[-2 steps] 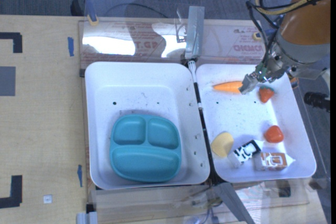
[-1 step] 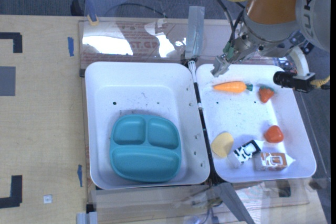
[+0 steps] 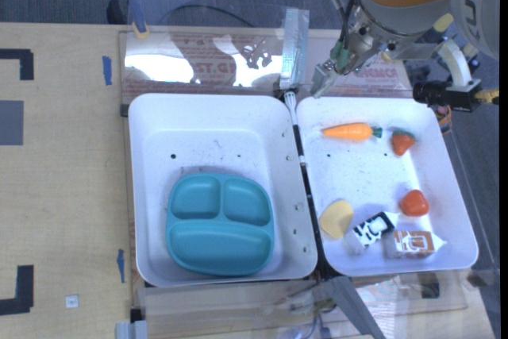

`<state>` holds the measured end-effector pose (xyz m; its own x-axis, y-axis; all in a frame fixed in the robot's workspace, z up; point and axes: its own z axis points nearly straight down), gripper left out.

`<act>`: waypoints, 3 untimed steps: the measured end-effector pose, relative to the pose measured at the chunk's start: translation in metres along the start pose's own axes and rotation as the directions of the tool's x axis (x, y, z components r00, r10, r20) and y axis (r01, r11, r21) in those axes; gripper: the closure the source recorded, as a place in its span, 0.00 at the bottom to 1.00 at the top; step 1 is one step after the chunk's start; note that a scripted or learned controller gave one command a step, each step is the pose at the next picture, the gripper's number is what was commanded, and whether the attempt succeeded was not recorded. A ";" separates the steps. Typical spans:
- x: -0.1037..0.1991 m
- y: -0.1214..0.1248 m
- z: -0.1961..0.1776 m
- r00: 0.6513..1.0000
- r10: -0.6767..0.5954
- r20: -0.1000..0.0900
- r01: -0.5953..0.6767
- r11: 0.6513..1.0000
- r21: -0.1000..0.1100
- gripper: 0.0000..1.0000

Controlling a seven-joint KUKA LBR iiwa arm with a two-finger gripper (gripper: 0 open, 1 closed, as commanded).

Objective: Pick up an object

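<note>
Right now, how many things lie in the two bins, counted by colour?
Teal: 1, divided plate
Orange: 1, carrot
Red-orange: 2, strawberry, tomato
Yellow: 1, chip-shaped piece
Black and white: 1, block
Orange and white: 1, carton
Total: 7

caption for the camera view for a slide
Tool above right bin of toy food; teal divided plate in left bin.

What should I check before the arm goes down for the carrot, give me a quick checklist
1. Carrot lies alone near the right bin's far edge: ok.
2. Pincer above the carrot: not ok, it hangs beyond the bin's far left corner.
3. Pincer carrying nothing: cannot tell.
4. Nearest neighbour, the small orange-red piece, is apart from the carrot: ok.
5. Teal tray sits in the other bin, out of the way: ok.
</note>
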<state>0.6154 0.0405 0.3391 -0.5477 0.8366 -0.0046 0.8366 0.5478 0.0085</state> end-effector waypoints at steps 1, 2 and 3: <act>0.015 0.067 0.018 0.994 0.111 -0.003 -0.111 0.994 0.007 1.00; 0.071 0.106 0.053 0.969 0.246 -0.004 -0.246 0.969 0.013 1.00; 0.034 0.085 -0.049 0.873 0.487 0.000 -0.487 0.873 0.003 1.00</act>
<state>0.6671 0.1159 0.3888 -0.0708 0.9975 -0.0003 0.9975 0.0708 0.0065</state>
